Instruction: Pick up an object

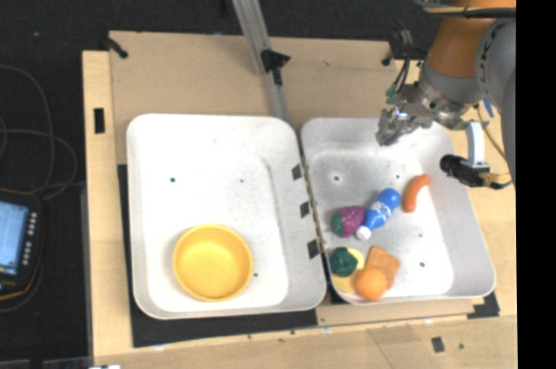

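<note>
we see gripper (pixel 398 126) over right bin (pixel 452 267) far edge | fingers: maybe closed, can't tell | blue bottle (pixel 380 211), orange carrot (pixel 417 190) mid-bin, well apart from gripper

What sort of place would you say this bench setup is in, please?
Most likely a robotics lab set up for grasping trials. A robot arm reaches over two shallow white bins on a plain bench, small toy-like objects such as a blue bottle lie in one bin, and a handheld control pendant sits nearby.
</note>
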Controlling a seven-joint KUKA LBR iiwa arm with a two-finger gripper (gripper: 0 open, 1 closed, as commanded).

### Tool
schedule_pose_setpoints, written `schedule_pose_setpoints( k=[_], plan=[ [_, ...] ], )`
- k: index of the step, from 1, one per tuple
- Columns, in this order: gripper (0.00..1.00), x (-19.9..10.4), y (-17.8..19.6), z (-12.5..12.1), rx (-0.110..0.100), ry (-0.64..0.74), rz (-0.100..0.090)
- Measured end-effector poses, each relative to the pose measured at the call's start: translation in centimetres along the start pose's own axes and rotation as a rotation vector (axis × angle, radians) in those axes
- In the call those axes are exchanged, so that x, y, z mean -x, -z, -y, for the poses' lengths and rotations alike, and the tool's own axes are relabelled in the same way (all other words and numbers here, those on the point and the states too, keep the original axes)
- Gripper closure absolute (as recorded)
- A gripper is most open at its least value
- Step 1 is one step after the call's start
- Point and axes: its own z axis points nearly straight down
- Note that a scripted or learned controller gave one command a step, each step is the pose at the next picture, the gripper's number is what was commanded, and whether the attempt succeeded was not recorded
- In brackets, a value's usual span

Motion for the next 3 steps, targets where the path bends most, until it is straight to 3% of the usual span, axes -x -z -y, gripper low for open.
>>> schedule_pose_setpoints(
  k=[1, 3],
  plan=[
    [1.0, 0.2, 5.0, -0.2, -0.001, 0.004, -0.001],
    [1.0, -9.2, 6.0, 0.0, -0.008, 0.01, -0.004]
  ],
)
